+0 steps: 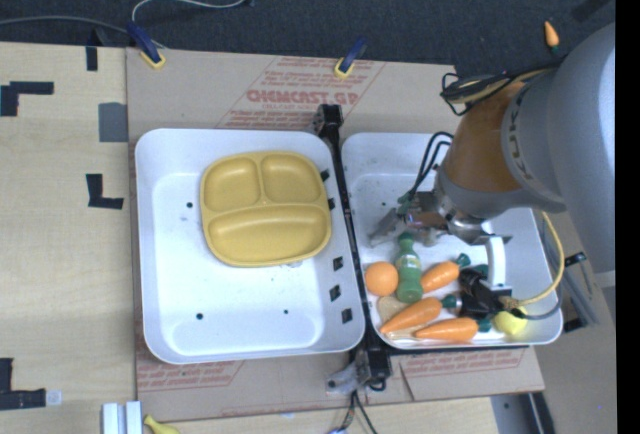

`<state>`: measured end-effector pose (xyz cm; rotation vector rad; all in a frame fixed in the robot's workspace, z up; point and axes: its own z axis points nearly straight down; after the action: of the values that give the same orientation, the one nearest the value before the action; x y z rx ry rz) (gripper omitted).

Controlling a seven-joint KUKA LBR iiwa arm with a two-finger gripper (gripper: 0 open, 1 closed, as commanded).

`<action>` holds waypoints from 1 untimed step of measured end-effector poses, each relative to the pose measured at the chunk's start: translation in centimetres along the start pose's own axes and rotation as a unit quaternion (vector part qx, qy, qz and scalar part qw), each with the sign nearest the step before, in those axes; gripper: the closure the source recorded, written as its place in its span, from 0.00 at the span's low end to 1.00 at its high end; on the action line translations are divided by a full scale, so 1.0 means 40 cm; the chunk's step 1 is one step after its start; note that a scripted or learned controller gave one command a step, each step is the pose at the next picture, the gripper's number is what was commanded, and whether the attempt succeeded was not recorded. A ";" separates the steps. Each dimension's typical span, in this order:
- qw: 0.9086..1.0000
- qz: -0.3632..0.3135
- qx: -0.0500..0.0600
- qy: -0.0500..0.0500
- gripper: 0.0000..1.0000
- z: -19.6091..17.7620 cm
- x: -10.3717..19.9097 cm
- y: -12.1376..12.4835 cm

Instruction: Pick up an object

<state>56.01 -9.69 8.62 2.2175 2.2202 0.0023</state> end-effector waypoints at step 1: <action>1.000 0.001 0.000 -0.001 1.00 -0.024 -0.002 0.000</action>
<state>56.02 -9.77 9.59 2.2178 2.2180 0.0016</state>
